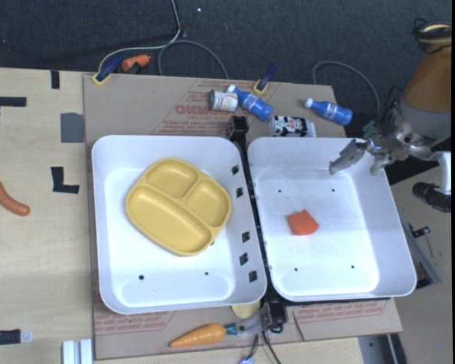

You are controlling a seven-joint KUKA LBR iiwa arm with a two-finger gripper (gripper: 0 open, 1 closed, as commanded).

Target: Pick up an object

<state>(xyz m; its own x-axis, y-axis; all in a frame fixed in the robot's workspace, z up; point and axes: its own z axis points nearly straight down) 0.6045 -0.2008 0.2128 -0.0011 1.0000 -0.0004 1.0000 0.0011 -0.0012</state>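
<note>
- Dark carpet lay behind the bench, and a sheet of brown cardboard [174,112] covered the bench top under two shallow white bins standing side by side.
- I take the right bin [379,279] as my landmark. Inside it, a little below its middle, lay one small orange block [302,223], alone and well apart from every wall. I judged this to be the thing to pick up.
- The gripper [360,158] hung above the far right corner of this bin, near the rim. Its two fingers stood apart, and nothing was between them.
- To the left of the right bin, touching it, stood the left bin [106,226], and in it lay a yellow divided plate [179,205].
- Beyond the far rim of the right bin lay two blue bottles [330,111] and some small packets. Near its front left corner, on the cardboard, lay a toy carrot [198,335].
- What could go wrong, as I saw it:
  - The block looked low and flat, so the fingers could close above it and catch only air.
  - If the arm came down a little off centre, one finger could land on the block and push it away along the smooth floor.
  - The block's edges looked uneven, so it could turn or slip out when the fingers pressed.
  - A descent from the present place, without moving inward first, would meet the rim or the bare floor, far from the block.
</note>
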